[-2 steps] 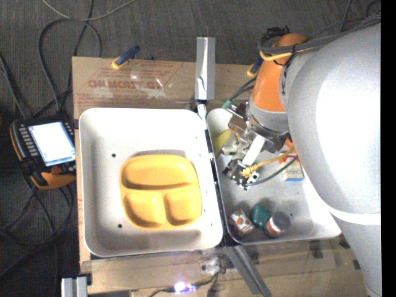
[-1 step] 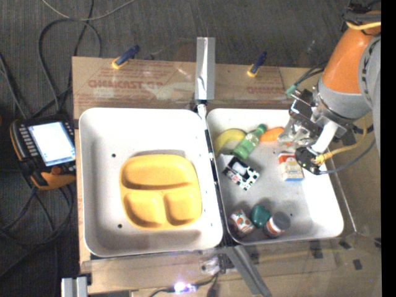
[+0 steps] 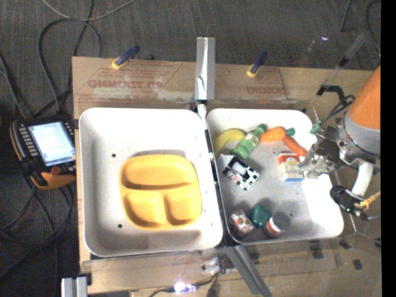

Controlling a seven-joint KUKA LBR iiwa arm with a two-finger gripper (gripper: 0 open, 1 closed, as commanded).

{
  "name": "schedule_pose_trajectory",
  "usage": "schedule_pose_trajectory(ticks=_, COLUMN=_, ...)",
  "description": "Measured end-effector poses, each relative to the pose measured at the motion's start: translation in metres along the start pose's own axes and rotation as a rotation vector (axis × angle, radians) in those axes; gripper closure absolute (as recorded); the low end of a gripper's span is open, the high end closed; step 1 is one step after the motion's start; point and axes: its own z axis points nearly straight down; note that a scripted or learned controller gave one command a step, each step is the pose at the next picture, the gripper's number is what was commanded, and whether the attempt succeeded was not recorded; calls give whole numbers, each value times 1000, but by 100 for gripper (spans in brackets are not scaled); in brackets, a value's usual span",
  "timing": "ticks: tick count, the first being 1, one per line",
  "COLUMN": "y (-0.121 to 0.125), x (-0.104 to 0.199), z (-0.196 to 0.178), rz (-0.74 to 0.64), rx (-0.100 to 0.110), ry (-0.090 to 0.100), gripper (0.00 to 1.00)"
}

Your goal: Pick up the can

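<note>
Can well below gripper

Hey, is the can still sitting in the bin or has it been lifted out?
In the bin: the can rests on the right bin floor, away from the gripper.

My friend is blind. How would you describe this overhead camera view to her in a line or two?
A robot arm reaches from the right, its gripper over a small carton in the right bin. That bin holds a can near its front edge, a carrot and other small items; the left bin holds a yellow divided tray.
</note>
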Motion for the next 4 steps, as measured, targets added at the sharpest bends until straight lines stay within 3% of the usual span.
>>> schedule_pose_trajectory(ticks=1, y=21, x=-41, z=-58, rz=-180, rx=-2, ry=1, gripper=100)
schedule_pose_trajectory(ticks=2, y=-28, x=22, z=-24, rz=-357, rx=0, ry=2, gripper=100)
schedule_pose_trajectory(ticks=3, y=-28, x=22, z=-24, rz=-358, rx=0, ry=3, gripper=0)
schedule_pose_trajectory(ticks=4, y=-33, x=60, z=108, rz=-574, rx=1, ry=4, gripper=0)
